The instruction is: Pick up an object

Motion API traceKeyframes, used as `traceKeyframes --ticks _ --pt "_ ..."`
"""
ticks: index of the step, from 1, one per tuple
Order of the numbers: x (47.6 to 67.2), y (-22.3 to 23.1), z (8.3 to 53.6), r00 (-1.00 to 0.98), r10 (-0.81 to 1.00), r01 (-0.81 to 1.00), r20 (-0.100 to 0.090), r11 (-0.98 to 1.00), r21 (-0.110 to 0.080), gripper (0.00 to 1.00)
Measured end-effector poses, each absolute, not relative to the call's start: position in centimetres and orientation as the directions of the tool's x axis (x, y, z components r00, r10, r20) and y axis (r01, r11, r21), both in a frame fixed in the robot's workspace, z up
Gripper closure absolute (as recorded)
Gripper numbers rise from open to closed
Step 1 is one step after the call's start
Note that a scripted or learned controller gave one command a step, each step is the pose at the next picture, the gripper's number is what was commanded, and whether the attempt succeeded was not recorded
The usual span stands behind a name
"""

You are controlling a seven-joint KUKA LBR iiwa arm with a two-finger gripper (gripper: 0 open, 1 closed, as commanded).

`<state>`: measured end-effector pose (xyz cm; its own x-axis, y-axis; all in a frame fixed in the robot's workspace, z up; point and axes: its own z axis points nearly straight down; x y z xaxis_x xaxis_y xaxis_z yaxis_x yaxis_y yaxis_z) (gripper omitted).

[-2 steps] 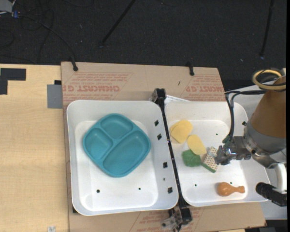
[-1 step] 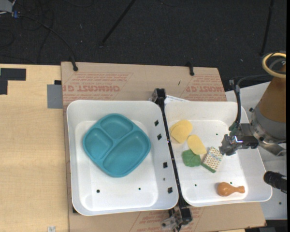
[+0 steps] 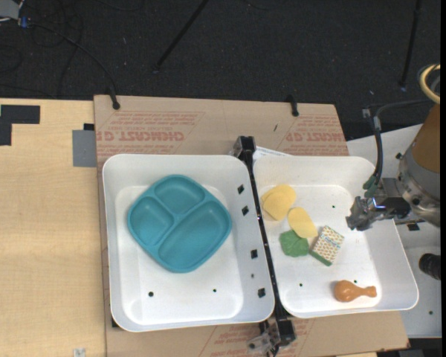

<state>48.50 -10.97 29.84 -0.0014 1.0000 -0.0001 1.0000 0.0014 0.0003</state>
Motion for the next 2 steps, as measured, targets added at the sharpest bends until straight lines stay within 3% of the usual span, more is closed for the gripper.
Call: traceKeyframes --ticks 2 --pt "53.5 -2.0 29.0 -0.004 1.0 1.0 0.001 0.004 -0.002 1.0"
